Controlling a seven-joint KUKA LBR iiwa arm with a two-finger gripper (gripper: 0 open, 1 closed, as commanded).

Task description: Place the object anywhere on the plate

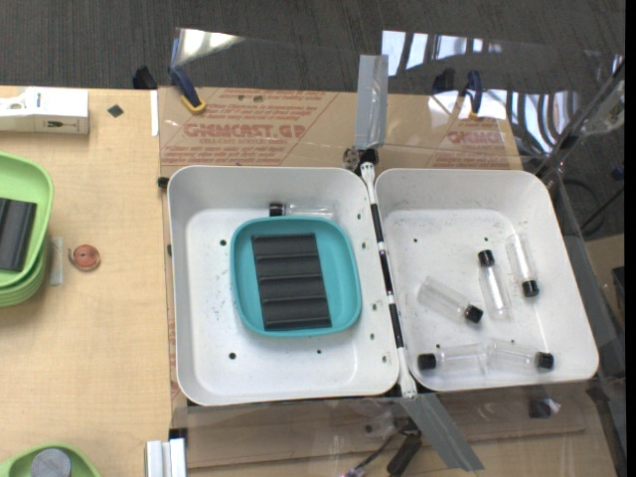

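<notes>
Since nothing tells me if the hand is wide or narrow, I start with the things; five clear tubes (452,304) with black caps lie in the right bin (556,227), well to the right of the teal plate (243,266); one more tube (298,209) lies just behind the plate, in the left bin (184,296). The tubes are round and smooth, so I think one could slip out or roll away; the dark ridged pad (290,281) on the plate might make it bounce. Left of the plate the wooden worktop (99,346) has a green tray (20,237); behind the plate are brown cardboard (258,122) and dark carpet (298,8).
</notes>
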